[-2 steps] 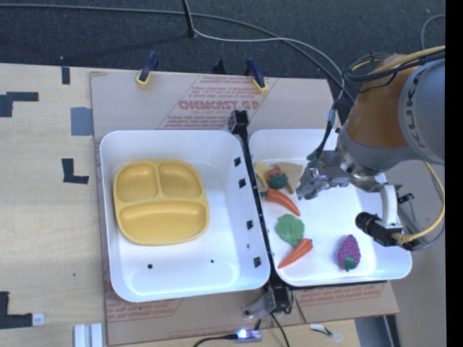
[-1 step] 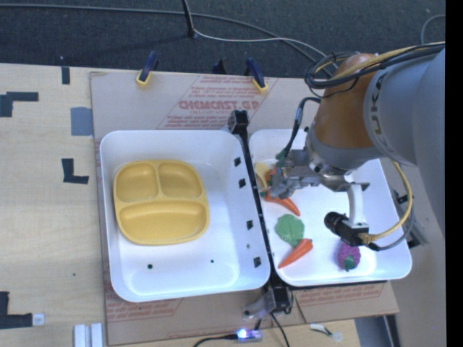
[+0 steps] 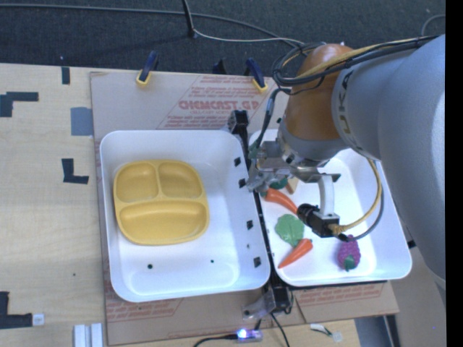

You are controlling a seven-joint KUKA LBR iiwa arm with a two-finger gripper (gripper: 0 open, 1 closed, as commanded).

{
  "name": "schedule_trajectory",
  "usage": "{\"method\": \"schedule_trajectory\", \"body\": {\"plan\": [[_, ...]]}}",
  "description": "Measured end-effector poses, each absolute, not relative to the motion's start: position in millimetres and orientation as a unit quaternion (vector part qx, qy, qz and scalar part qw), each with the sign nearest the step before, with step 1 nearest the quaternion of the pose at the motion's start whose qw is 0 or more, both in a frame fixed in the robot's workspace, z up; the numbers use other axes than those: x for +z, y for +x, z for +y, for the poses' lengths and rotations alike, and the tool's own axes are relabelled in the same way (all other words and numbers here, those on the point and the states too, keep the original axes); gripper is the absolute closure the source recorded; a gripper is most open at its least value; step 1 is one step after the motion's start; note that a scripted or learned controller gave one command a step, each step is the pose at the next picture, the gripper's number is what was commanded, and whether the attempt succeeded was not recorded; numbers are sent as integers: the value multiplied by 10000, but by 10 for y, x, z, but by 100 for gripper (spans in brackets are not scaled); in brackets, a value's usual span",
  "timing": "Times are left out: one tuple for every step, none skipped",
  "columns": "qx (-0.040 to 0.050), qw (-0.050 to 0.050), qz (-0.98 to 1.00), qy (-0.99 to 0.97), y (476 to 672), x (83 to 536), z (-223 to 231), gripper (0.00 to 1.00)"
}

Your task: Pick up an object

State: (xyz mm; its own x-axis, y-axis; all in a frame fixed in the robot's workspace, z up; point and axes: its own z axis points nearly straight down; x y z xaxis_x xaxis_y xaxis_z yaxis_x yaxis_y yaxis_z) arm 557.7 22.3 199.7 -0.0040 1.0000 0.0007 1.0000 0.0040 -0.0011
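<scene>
My gripper (image 3: pixel 269 177) hangs low over the far left part of the right bin (image 3: pixel 376 194), close to the wall between the two bins. Directly below and in front of it lies an orange toy carrot (image 3: pixel 281 198), touching or nearly touching the gripper's tip. A green leafy toy (image 3: pixel 289 229) lies a little nearer the front. A second carrot (image 3: pixel 296 253) lies tilted at the bin's front left. A purple grape bunch (image 3: pixel 349 254) rests at the front right. The arm's wrist hides the far part of the bin.
The left bin (image 3: pixel 217 266) holds a yellow divided plate (image 3: pixel 160 200) in its left half. A black fitting with a yellow cable (image 3: pixel 320 220) hangs off the arm over the right bin's middle. Blue clamps (image 3: pixel 147 69) sit on the board's far edge.
</scene>
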Motion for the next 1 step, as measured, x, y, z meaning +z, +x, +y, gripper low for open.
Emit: {"method": "schedule_trajectory", "body": {"plan": [[3, 8, -7086, -7056, 5652, 1957, 714, 100]]}}
